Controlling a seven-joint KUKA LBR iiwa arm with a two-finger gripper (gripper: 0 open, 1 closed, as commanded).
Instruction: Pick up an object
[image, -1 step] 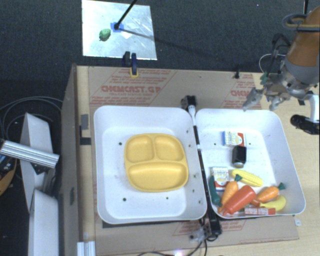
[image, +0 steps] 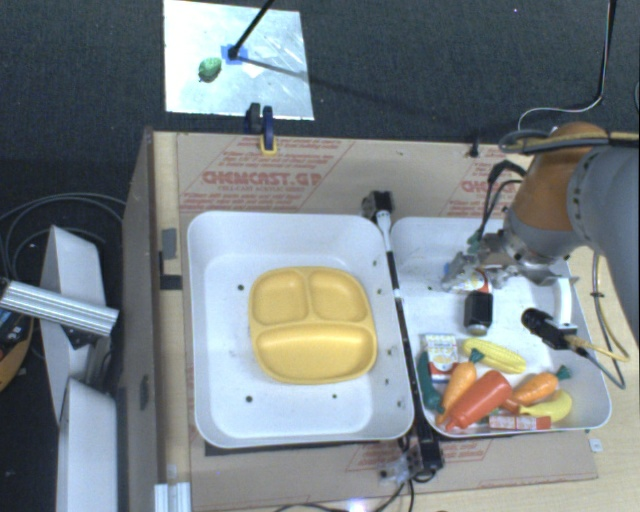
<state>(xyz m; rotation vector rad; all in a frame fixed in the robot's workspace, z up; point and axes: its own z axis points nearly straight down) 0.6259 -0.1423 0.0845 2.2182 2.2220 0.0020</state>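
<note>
Two white bins sit side by side on the bench in the camera view, and the gripper (image: 465, 272) hangs low over the far part of the right bin (image: 420, 240), on the end of the grey arm (image: 590, 205) that comes in from the right. Whether the gripper is wide or narrow cannot be told from this angle, and nothing can be seen held in it.

Just beside the gripper, on its near side, a small dark can (image: 477, 312) lies on the bin floor; whether the two touch is unclear. Farther toward the near edge from the gripper, the other toys lie crowded together. A yellow corn cob (image: 495, 354) is closest to the can, with a small printed box (image: 441, 352) next to it on the side toward the divider between the bins. Beyond these, a small orange carrot (image: 458, 382) leans against a larger red-orange carrot (image: 480, 398), which in turn lies by a third carrot (image: 535, 387). A yellow banana (image: 548, 408) touches that last carrot at the corner farthest from the gripper.

Well apart from the gripper, across the divider, the left bin (image: 200, 330) holds a yellow divided plate (image: 310, 325), lying flat near its middle.
</note>
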